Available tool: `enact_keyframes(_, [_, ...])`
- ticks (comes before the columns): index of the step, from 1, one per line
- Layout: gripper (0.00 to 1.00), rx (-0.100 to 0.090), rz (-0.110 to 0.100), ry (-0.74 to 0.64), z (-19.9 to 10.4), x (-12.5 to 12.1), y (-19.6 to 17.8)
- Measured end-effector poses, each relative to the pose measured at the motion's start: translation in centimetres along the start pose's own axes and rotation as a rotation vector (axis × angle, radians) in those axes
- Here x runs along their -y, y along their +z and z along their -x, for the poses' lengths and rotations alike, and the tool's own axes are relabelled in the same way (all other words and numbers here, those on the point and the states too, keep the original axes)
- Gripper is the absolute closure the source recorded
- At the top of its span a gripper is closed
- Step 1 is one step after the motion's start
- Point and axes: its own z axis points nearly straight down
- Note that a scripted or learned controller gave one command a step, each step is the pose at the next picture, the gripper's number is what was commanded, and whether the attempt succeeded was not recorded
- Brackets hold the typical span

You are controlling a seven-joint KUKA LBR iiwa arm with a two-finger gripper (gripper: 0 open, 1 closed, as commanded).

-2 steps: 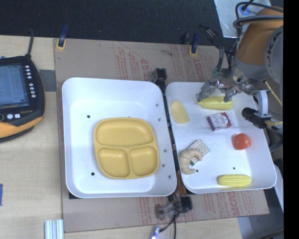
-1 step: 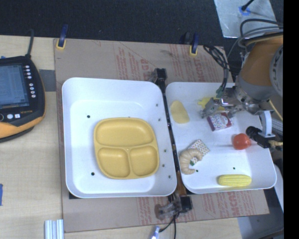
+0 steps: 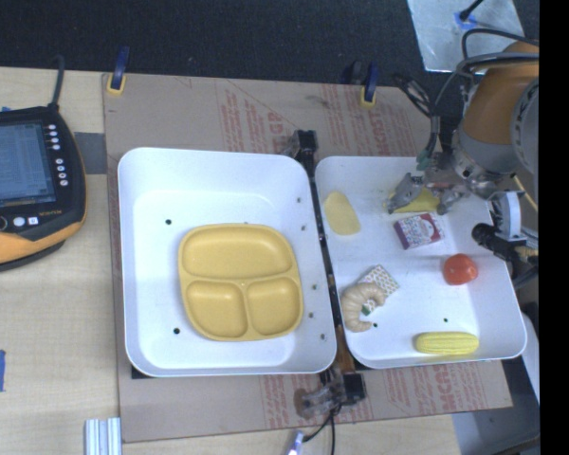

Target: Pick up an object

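Observation:
My gripper (image 3: 431, 188) hangs low over the far part of the right bin (image 3: 493, 325). A small yellow object (image 3: 410, 198) lies right under it, partly hidden, and I cannot see whether it is gripped. Just in front sits a red and white packet (image 3: 418, 230). Further toys lie in the same bin: a pale yellow oval piece (image 3: 341, 213), a red tomato (image 3: 460, 269), a tan pastry (image 3: 358, 307) with a checked cracker (image 3: 381, 280) against it, and a corn cob (image 3: 446, 343) near the front wall.
The left bin (image 3: 152, 188) holds a yellow divided plate (image 3: 239, 281). A tablet in an orange case (image 3: 24, 183) lies on the bench at far left. The arm's orange band (image 3: 498, 102) and cables rise at the upper right.

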Motion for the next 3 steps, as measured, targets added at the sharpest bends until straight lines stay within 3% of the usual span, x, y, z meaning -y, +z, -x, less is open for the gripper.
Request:
enact_keyframes(1, [0.00,0.010,0.028,-0.006,-3.4,5.6,0.7])
enact_keyframes(2, [0.00,0.006,0.020,-0.002,-3.5,0.1,-0.8])
enact_keyframes(3, [0.00,-0.013,-0.009,-0.001,0.6,0.0,2.1])
